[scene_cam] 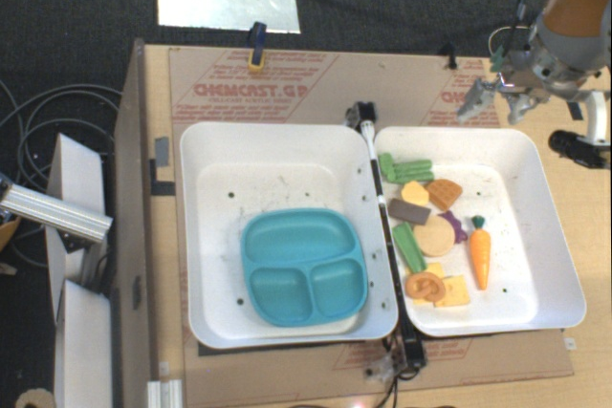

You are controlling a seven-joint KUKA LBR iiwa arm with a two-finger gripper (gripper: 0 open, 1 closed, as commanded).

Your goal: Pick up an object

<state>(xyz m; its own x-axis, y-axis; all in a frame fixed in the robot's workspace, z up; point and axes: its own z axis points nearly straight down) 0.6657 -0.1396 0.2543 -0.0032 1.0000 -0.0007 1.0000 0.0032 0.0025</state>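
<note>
Your gripper [495, 100], fingers spread and holding nothing, hovers at upper right above the right bin [553, 205]; the carrot [479, 258] lies lengthwise, tip toward the frame's bottom.

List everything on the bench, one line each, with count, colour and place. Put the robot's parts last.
Bins: 2, white, side by side on the bench.
Divided plate: 1, teal, in the left bin, toward its front.
Carrot: 1, orange with a green top, right bin, right of the pile.
Green pieces: at least 2, at the pile's top and left edge.
Waffle: 1, brown, near the pile's top.
Round slice: 1, tan, middle of the pile.
Yellow block: 1, front of the pile.
Pretzel: 1, orange, beside the yellow block.
Gripper: 1, grey, above the bench behind the right bin.
Arm: 1, orange band showing, top right.
</note>
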